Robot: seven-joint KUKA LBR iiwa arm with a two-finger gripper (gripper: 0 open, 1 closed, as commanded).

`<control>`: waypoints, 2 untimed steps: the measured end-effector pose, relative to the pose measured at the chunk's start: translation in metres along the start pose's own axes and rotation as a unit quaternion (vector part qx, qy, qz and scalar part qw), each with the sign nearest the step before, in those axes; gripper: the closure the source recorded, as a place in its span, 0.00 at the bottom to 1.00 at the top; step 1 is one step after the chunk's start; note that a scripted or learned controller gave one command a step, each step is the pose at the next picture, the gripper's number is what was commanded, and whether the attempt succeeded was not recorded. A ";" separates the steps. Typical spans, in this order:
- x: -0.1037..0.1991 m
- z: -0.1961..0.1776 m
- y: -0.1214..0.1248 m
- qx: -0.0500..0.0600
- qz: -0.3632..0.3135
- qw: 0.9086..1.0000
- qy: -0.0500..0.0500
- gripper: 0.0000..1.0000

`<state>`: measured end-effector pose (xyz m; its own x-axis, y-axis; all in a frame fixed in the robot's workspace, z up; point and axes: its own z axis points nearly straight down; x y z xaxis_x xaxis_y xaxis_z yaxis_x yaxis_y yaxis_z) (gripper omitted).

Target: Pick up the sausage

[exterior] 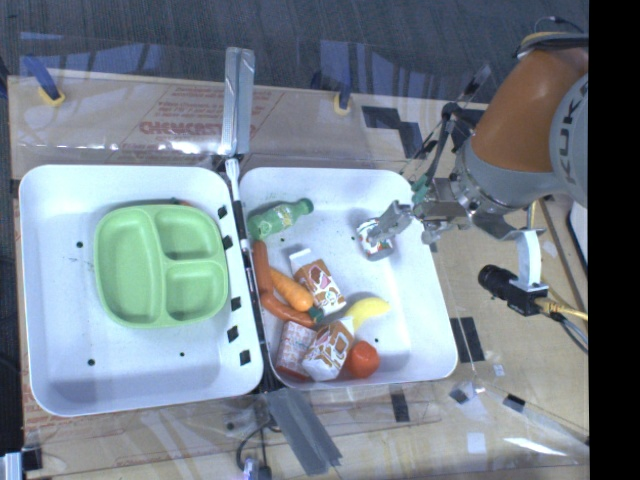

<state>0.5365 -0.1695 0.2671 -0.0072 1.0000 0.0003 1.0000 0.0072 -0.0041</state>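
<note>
Left bin [50,368]: green tray [160,265] with three compartments, lying flat. Right bin [425,353]: along the left wall, green bottle [279,216] on its side at the top, sausage [263,268] just below, running down beside the divider, carrot [290,289] touching it. Lower down, cartons [320,286], banana [362,311], tomato [362,360] heaped together. Further right, gripper [378,236] low over bare bin floor, well apart from the sausage, nothing between its fingers; open or closed, cannot tell. Arm [520,118] at far right.

Grey arm [520,118] reaching leftward, jaws low
</note>
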 end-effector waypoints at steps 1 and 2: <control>0.057 0.051 -0.003 0.000 -0.156 0.988 0.000 0.00; 0.073 0.170 0.039 -0.007 -0.138 0.990 -0.001 0.00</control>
<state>0.5746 -0.0963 0.0968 -0.2794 0.9602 -0.0023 0.9601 0.2794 0.0107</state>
